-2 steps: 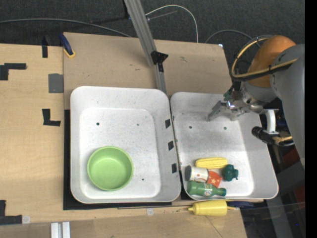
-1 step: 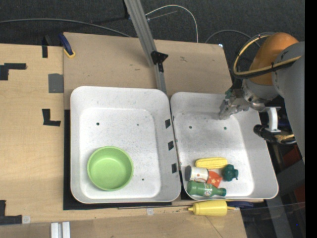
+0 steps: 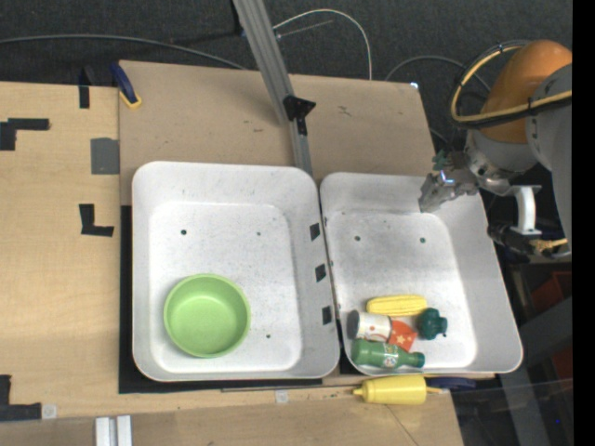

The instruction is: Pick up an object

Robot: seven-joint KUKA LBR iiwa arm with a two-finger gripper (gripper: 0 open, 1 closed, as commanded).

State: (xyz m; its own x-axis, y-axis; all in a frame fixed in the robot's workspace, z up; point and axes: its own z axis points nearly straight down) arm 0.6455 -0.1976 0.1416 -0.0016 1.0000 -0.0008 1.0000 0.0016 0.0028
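Note:
Several small objects lie clustered in the near corner of the right bin: a yellow corn cob, a white and orange can, a green bottle and a dark teal piece. A green bowl sits in the near left part of the left bin. My gripper hangs over the far right rim of the right bin, well away from the cluster, with nothing visible in it.
A yellow bottle lies outside the bins on the bench by the right bin's near edge. A grey pole slants across the far side between the bins. Cables run behind the bench.

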